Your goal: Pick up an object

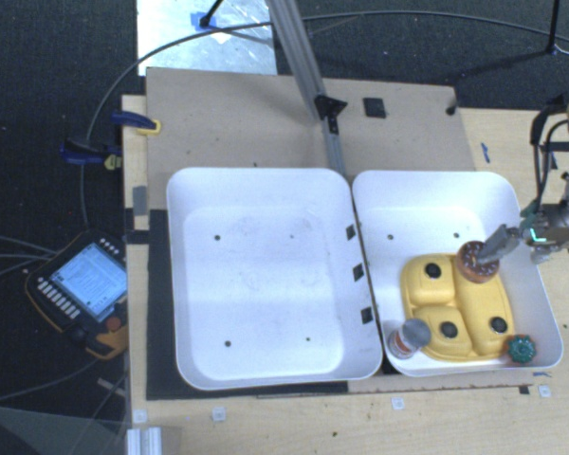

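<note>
The gripper (493,245) comes in from three o'clock, its grey fingers (498,242) slanting down toward eight o'clock over the right bin (427,197). Whether those fingers are apart or closed cannot be told at this size. Their tip sits touching or just above a small brown round object (474,261), which rests on the upper edge of a yellow moulded piece (455,311); nothing shows clearly between the fingers.

The yellow piece lies in the lower right part of the right bin. It is lumpy, made of several rounded lobes with dark spots on top, and its long axis runs roughly from ten o'clock to four o'clock, the broader end toward the bin's lower right corner. At its seven o'clock side, just beside it and near the bin's lower left corner, lies a small bottle-like item with a grey cap (410,334), cap end toward two o'clock. At the yellow piece's four o'clock corner sits a small teal round thing (521,350).

The left bin (199,207) stands alongside at nine o'clock, rims touching.
</note>
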### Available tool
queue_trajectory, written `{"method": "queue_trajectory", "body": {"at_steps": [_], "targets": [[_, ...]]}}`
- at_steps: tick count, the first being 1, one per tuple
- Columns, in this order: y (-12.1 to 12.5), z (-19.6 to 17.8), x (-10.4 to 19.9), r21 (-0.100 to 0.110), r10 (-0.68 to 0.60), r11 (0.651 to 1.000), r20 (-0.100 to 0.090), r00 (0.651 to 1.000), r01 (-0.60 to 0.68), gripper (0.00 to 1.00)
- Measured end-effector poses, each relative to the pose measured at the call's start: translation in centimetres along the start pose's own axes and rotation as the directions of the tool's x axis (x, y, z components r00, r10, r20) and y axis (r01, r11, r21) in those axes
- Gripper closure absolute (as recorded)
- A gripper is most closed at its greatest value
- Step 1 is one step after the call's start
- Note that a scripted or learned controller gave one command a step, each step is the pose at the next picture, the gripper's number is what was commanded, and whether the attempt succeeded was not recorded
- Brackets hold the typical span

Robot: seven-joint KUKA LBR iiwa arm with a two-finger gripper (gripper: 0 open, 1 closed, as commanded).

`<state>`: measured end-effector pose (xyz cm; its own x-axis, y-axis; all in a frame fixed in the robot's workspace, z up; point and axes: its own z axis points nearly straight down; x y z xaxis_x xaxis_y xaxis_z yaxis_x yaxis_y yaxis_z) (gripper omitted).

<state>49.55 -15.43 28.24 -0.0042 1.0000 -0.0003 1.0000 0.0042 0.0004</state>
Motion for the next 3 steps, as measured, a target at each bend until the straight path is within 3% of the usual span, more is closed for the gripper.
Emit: {"method": "queue_trajectory", "body": {"at_steps": [1,3], "targets": [[0.0,-0.1,0.0,-0.001,0.000,1.000,0.000,1.000,0.000,0.00],[0.3,10.8,1.2,0.002,0.003,1.000,-0.001,1.000,-0.003,0.00]]}}
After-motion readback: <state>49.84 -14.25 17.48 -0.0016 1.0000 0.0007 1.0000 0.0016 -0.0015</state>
